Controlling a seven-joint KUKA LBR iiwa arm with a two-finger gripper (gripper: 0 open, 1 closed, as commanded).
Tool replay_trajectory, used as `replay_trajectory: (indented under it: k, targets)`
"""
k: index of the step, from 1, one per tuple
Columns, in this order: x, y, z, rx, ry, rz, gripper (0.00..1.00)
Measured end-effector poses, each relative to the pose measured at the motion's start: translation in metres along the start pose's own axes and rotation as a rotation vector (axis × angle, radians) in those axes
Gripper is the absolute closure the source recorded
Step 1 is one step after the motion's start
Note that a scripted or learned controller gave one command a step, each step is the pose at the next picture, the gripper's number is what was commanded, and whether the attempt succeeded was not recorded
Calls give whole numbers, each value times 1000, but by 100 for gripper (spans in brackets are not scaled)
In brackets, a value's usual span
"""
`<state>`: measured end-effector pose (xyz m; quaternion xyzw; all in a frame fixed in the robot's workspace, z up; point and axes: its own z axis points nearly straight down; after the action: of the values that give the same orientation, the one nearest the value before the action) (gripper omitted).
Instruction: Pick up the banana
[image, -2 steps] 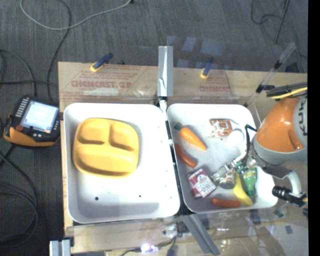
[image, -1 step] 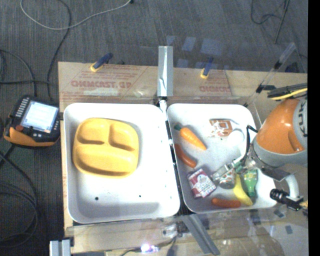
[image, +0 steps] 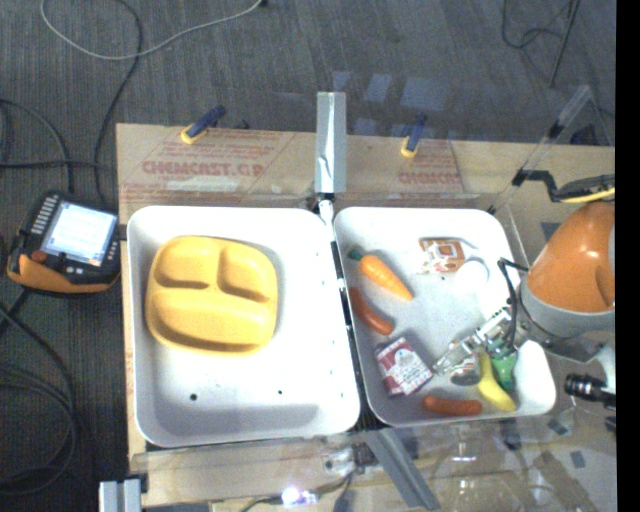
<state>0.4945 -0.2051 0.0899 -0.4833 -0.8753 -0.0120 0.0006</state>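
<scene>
The banana (image: 493, 388) is small and yellow and lies near the front right corner of the right bin (image: 440, 225). A green object (image: 504, 366) lies against its upper right side. My gripper (image: 472, 350) hangs low over the bin floor, just up and left of the banana and touching or nearly touching its top end. The grey arm with its orange band (image: 575, 268) comes in from the right above it. Nothing is visibly held.
The right bin also holds a carrot (image: 385, 277), an orange-red sausage (image: 371, 312), a red packet (image: 402, 365), a red sausage (image: 452, 405) at the front wall and a white-and-orange wrapper (image: 443, 254). A yellow divided plate (image: 213, 293) lies in the left bin (image: 160, 400).
</scene>
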Motion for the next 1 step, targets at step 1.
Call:
replay_trajectory:
  k: [1]
  targets:
    - [-25,44,3,7,10,32,0]
